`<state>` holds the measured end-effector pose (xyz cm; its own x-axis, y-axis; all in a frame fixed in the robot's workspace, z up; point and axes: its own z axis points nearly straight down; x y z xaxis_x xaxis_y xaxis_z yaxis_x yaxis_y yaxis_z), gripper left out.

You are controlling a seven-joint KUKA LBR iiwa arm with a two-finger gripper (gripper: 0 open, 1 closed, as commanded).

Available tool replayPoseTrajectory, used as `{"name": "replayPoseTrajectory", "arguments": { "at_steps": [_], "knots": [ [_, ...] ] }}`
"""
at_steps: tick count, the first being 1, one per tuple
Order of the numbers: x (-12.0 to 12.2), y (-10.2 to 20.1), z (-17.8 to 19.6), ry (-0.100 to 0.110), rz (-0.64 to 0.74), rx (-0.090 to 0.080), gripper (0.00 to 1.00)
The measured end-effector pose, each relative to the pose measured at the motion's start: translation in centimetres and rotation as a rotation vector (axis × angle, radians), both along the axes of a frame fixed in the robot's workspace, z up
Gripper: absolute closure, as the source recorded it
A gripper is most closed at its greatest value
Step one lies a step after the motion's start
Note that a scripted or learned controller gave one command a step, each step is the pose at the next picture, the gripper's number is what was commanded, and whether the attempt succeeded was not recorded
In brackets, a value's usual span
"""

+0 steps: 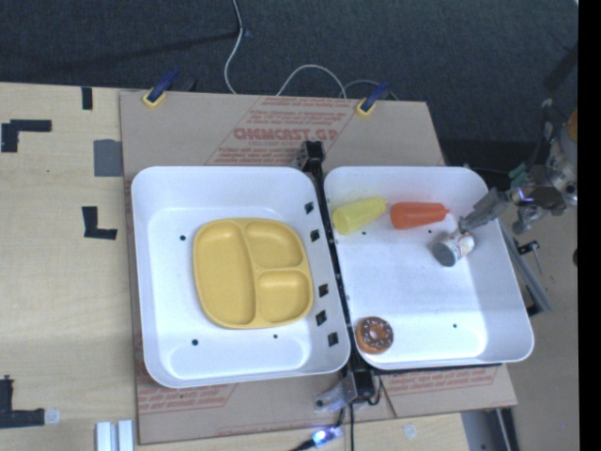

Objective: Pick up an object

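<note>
Gripper (515, 205) sits over the right bin's (488, 341) 3 o'clock rim, fingers spread, nothing between them. Carrot (418, 214) at the bin's 12 o'clock, long axis running 9–3. Grey cup (453, 250) just at its 4 o'clock.

Counter (56, 252): carries a cardboard sheet (282, 130), and both bins lie on this sheet.
Left bin (160, 205): holds a divided plate (252, 272) near its middle.
Right bin (488, 318): touches the left bin along the middle line.
Banana-shaped toy (358, 214): in the right bin, at the far left corner, just beside the dividing wall.
Carrot-shaped toy (418, 214): just to the right of the banana-shaped toy, near the far wall.
Small cup (454, 249): lying on its side, to the right of the carrot-shaped toy and a little nearer to the viewer.
Donut (375, 334): at the near left corner of the right bin, well apart from the other three things.
Gripper (488, 207): above the right rim of the right bin, near the small cup.
</note>
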<state>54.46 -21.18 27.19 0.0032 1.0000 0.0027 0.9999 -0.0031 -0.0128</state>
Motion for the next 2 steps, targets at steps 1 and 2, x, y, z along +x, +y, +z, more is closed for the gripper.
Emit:
{"name": "replayPoseTrajectory", "arguments": {
  "at_steps": [1, 2],
  "knots": [
    [0.2, 0.1, 0.7, -0.011, 0.004, -0.003, 0.0],
    [0.2, 0.1, -5.8, -0.006, 0.004, -0.002, 0.0]
  ]
}}
